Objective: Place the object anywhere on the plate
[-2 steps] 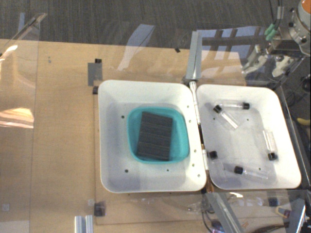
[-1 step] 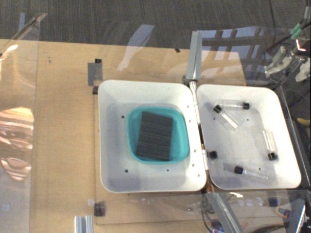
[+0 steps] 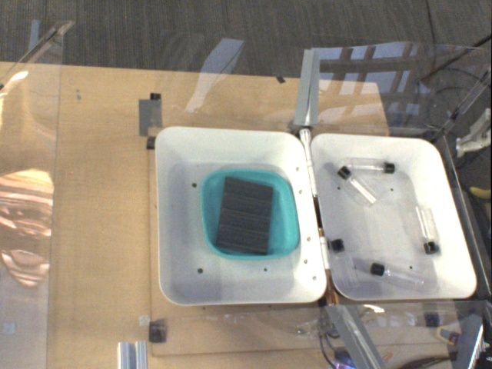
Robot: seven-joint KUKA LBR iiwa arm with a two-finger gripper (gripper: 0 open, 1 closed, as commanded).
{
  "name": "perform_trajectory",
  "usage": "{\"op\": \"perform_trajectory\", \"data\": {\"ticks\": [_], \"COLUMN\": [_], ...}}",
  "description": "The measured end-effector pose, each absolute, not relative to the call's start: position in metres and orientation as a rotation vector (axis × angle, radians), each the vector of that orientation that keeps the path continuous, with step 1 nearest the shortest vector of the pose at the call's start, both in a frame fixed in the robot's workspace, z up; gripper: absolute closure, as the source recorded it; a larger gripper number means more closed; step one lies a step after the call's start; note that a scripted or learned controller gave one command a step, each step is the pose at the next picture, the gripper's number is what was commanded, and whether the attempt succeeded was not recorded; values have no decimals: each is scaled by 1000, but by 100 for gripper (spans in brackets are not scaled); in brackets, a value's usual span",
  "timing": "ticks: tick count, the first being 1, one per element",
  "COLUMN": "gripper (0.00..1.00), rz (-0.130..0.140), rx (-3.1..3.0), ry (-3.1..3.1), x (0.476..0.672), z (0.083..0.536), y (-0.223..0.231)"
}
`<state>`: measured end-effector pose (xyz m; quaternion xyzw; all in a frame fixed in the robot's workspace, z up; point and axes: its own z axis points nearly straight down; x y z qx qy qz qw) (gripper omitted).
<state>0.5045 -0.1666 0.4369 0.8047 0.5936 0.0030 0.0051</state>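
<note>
Seen from above, a wooden table (image 3: 92, 206) carries two shallow white bins side by side. In the left bin (image 3: 173, 275) a dark ridged block (image 3: 245, 217) lies flat on a teal plate (image 3: 286, 229) (slightly tilted, near its middle). The right bin (image 3: 453, 279) holds several clear tubes with black caps (image 3: 357, 183), scattered apart.

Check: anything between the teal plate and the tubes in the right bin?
In the camera view, just bare floor of each bin and their two abutting rims separate the teal plate, carrying the dark block, from the clear tubes.
</note>
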Motion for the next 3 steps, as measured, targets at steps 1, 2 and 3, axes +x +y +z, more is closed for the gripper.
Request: {"op": "perform_trajectory", "data": {"ticks": [1,2,3], "gripper": [0,0,0], "rz": [9,11,13], "rx": [2586,2696,2811], "ry": [1765,1593,1383], "x": [489,489,489], "z": [437,437,437], "y": [-195,-196,-196]}}
